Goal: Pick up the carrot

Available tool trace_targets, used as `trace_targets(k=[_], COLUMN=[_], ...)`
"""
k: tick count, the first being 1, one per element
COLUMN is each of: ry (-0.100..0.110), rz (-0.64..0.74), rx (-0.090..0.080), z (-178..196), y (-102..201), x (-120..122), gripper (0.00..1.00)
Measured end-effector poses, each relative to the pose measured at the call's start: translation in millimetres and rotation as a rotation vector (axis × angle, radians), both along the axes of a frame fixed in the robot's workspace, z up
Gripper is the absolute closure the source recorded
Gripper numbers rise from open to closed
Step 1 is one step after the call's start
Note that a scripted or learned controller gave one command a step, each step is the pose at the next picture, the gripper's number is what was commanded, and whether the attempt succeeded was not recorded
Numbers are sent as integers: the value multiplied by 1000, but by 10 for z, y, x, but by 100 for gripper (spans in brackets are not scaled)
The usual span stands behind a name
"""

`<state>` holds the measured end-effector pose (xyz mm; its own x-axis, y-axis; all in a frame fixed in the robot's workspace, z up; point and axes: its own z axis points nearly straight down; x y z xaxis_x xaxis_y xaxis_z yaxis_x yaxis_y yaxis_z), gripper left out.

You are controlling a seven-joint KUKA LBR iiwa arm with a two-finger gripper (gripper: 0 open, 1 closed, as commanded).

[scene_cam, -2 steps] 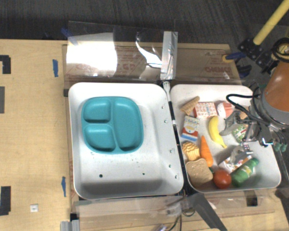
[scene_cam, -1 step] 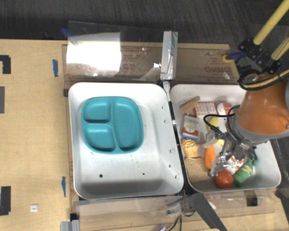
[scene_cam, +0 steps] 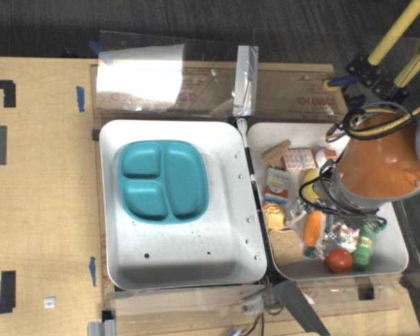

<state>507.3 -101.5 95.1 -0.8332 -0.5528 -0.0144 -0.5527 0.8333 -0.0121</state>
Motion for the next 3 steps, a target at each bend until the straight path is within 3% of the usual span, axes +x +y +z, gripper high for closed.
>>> trace_targets(k=[1, 2, 3], ry=[-12, -13, -10], rz=[5, 7, 7], rx=[-3, -1, 0], z=[10, 119, 108], y=[32, 59, 60], x=[-114, -104, -112], gripper=[0, 100, 0])
